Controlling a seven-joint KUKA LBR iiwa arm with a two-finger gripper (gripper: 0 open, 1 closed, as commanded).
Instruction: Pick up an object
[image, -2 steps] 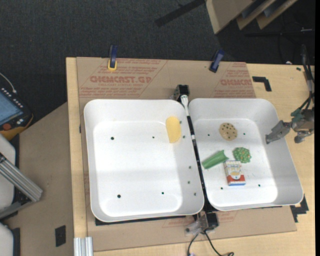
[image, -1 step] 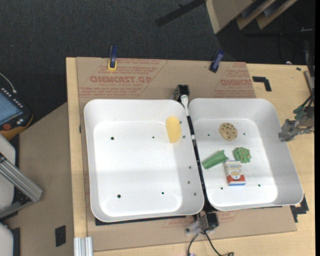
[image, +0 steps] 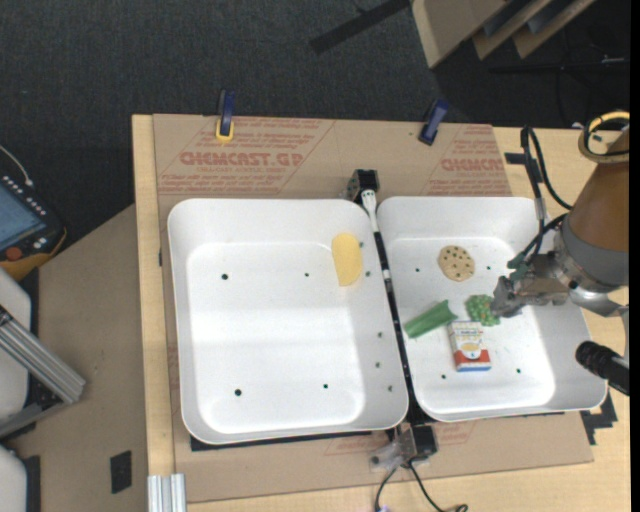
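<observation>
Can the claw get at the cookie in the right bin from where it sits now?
Probably yes. The cookie lies flat and alone on the floor of the right bin, apart from the green pieces and the small carton. The claw hovers close by, with nothing between them.

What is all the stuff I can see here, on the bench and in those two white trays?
Shallow white plastic bins: two, white, side by side on the bench; left bin, right bin.
Flat brown cardboard sheet: one, brown with red print, under both bins.
Blue clamps: two, blue, on the sheet's far edge.
Pale yellow oblong object: one, yellow, left bin, near its right wall.
Round speckled cookie: one, tan, right bin, far part.
Green flat strip: one, green, right bin, middle.
Small red, white and blue carton: one, right bin, near the strip.
Small green lumpy object: one, green, at the gripper's tip.
Gripper: one, grey, over the right bin.
</observation>
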